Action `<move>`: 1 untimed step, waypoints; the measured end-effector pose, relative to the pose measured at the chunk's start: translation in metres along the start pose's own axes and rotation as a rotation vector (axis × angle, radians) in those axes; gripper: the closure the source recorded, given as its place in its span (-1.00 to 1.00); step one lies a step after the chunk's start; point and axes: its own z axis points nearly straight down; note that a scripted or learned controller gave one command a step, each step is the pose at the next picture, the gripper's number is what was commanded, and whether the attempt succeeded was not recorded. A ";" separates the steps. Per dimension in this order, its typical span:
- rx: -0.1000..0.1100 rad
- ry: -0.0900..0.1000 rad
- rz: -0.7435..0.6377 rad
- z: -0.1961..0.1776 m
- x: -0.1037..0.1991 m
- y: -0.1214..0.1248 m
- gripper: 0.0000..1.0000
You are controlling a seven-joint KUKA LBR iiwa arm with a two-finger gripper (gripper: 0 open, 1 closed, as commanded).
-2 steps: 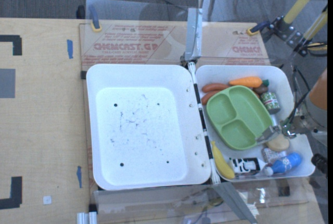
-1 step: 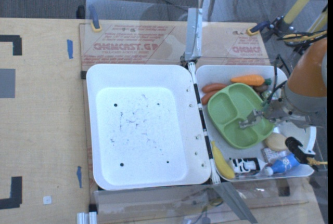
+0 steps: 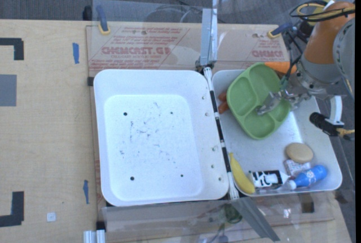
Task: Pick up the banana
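The banana (image 3: 241, 175) lies in the right bin (image 3: 326, 153) at about seven o'clock, pressed up against the wall that divides it from the left bin (image 3: 110, 87), with its curve following that wall. I'd judge it light, a little soft under a hard squeeze, and smooth enough to slide if pinched near a tapering end; the best hold looks to be across its thick middle, though the wall right beside it leaves little room for a finger on that side. The gripper (image 3: 274, 102) is well away from it, up at one o'clock over the green divided plate (image 3: 254, 98), and from here the fingers seem drawn close together around the plate's rim, but I honestly cannot tell whether they are apart or closed. Counting what sits in the right bin: one banana, one green plate, one round tan piece (image 3: 299, 152), one blue bottle (image 3: 309, 176), one black-and-white packet (image 3: 266, 179), and some orange showing from behind the plate. There are two bins.
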 end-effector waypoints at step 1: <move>-0.024 -0.028 -0.083 -0.007 0.020 0.012 -1.00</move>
